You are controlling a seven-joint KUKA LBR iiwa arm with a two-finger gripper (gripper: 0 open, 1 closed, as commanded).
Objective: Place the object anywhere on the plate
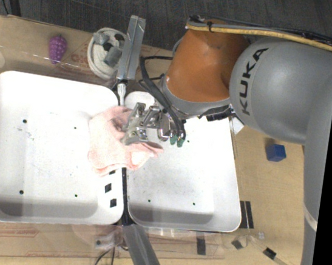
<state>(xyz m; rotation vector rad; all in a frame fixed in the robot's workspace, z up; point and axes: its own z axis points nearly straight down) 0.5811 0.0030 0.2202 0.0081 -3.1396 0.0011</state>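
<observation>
A crumpled pink cloth (110, 145) lies draped over the wall between the two white bins, mostly in the left bin (36, 141), with one corner hanging into the right bin (190, 181). My gripper (136, 132) is down on the cloth's upper right part, right over the dividing wall. The grey arm with its orange band (203, 66) comes in from the upper right and hides the back of the right bin.
On the bench behind the left bin sit a small purple object (56, 48) and a white ring-shaped item (105, 51). A blue block (276, 152) lies on the bench right of the right bin. A grey bar (130, 50) stands behind the bins.
</observation>
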